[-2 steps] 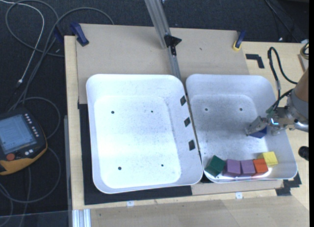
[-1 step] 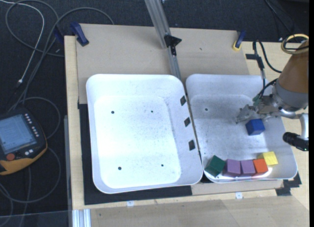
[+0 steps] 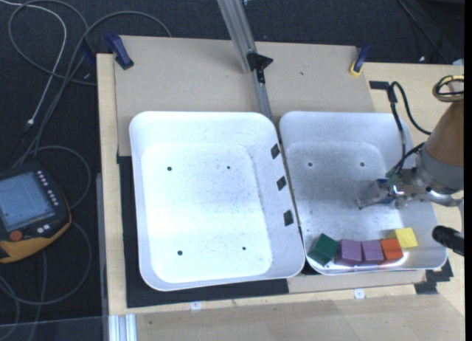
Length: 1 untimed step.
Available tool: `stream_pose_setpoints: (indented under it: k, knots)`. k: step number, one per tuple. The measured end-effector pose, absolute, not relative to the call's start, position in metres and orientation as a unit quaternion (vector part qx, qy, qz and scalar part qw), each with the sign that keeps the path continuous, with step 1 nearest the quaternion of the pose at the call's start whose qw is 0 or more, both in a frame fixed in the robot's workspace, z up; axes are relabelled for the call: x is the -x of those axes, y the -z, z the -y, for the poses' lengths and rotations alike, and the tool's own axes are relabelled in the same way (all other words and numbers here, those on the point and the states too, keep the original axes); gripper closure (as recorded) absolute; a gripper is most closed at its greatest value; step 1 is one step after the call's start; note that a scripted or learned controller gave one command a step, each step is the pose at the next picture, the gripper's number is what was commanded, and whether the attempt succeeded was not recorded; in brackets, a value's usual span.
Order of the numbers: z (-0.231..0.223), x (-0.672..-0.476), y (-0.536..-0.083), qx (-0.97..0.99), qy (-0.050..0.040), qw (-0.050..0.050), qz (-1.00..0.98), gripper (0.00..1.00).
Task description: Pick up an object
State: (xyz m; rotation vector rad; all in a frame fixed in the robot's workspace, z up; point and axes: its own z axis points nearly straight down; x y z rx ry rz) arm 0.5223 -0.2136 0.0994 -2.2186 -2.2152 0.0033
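Nearest the lens, along the front wall of the right bin [image 3: 324,122], sits a row of blocks: green block [image 3: 323,248] at the left end, then purple block [image 3: 351,250], a red-brown block [image 3: 373,249], an orange block [image 3: 392,250], and a yellow block [image 3: 406,238] at the right end, slightly behind the others. Neighbours in the row touch or nearly touch.

Gripper [image 3: 371,198] is low over the right bin floor, behind the row and apart from it, pointing toward the view's left. Jaw state: cannot tell; the tips are too small and blurred. Nothing visible between them.

Arm enters from the right; orange band [image 3: 448,134] sits above the wrist. A black cable [image 3: 397,107] runs down to the wrist.

Left bin [image 3: 147,129] lies beside the right one, walls touching. Handheld pendant [image 3: 28,210] rests on the dark floor at far left.
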Motion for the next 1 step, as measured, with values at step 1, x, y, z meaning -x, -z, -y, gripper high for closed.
stream_pose_setpoints:
  k: [1]
  knots:
    - [0.2171, -0.6049, -0.1006, 0.705, 0.0018, -0.003, 0.709, 0.00]
